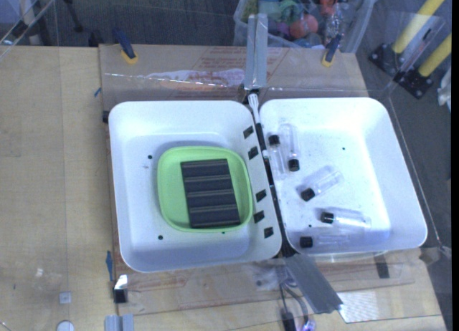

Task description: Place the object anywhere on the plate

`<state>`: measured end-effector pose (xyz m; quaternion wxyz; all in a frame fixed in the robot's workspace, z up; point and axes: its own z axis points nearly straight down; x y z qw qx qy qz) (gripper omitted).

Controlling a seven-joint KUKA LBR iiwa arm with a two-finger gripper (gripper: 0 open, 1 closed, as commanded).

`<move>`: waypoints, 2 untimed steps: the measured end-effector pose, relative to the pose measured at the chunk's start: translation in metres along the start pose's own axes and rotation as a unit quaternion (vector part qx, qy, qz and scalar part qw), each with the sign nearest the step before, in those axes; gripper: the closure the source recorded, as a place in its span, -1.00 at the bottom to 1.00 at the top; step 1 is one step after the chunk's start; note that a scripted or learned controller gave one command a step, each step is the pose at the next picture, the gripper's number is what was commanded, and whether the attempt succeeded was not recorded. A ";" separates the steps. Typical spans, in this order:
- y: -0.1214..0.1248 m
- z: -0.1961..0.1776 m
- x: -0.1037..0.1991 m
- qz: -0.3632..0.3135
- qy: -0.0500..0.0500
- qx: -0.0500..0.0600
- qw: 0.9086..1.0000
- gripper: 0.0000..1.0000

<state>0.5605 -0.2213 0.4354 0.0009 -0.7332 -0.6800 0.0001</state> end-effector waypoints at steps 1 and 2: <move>-0.017 0.000 -0.001 0.034 0.000 0.000 0.999 -1.00; -0.038 0.000 -0.001 0.054 0.000 0.001 0.999 -1.00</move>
